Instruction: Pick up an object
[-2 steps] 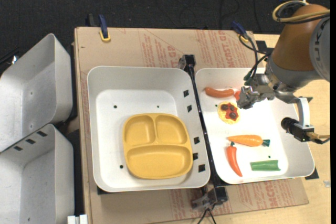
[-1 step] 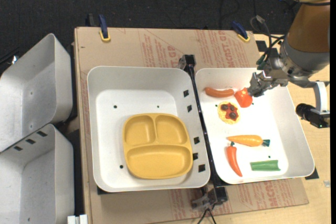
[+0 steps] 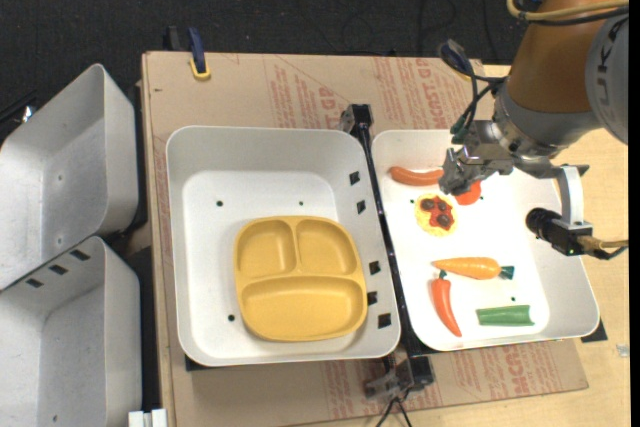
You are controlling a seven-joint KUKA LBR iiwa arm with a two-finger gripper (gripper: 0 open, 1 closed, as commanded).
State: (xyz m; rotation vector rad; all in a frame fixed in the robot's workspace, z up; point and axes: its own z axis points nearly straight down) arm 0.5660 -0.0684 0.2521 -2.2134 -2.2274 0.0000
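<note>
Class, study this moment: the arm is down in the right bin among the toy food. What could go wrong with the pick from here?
1. The gripper sits low among a crowded group: the sausage, a small red piece and the pizza slice. It may nudge one aside or catch two.
2. The sausage lies near the bin's back wall, so a push could wedge it there.
3. The carrot, chili and green piece lie flat, probably hard to grip.

Grey KUKA arm with an orange band

The arm [image 3: 565,65] is grey, with a broad, rounded orange band above the wrist — part of a dark letter shows on the grey link. Dark cables loop beside it, and the gripper [image 3: 462,177] is dark metal.
</note>
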